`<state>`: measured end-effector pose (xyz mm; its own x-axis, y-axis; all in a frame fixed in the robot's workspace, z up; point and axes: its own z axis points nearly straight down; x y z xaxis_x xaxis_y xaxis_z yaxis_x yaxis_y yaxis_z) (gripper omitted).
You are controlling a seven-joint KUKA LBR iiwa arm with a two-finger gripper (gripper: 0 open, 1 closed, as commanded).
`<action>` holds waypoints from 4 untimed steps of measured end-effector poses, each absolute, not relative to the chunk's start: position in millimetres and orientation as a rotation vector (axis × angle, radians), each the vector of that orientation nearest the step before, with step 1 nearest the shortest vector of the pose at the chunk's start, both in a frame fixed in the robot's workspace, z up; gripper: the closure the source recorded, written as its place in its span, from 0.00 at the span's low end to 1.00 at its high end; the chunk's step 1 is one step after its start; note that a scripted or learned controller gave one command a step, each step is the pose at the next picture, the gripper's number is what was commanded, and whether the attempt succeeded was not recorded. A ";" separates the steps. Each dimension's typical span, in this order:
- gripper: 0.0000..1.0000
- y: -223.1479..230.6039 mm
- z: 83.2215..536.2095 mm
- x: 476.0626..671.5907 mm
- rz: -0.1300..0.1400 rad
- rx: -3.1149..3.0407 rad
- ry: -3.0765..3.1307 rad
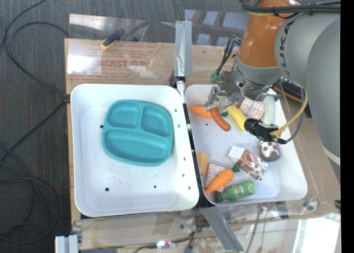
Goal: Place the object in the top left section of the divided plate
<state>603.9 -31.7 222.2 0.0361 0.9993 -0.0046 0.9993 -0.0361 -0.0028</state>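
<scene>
A teal divided plate (pixel 138 131) lies in the left bin (pixel 88 191), with two small sections on its far side and one wide section nearer the camera. All sections are bare. My gripper (pixel 217 101) hangs low over the far left part of the right bin (pixel 287 188). It is just above an orange carrot piece (pixel 199 111) and a red-orange sausage (pixel 220 120). Nothing can be seen gripped in it. A yellow banana (pixel 237 117) lies right beside the sausage.
The right bin also holds a patterned box (pixel 251 106), a strawberry (pixel 269 149), a white cube (pixel 236 152), a second patterned box (pixel 253 164), a carrot (pixel 220 180), a green bottle (pixel 238 191) and a pale orange piece (pixel 203 162). A metal divider (pixel 182 53) runs between the bins.
</scene>
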 end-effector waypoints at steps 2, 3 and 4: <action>1.00 128.3 259.5 668.0 -0.004 1.967 2.449; 1.00 182.6 238.0 667.9 -0.005 1.691 2.647; 0.00 182.5 238.4 668.0 -0.005 1.691 2.647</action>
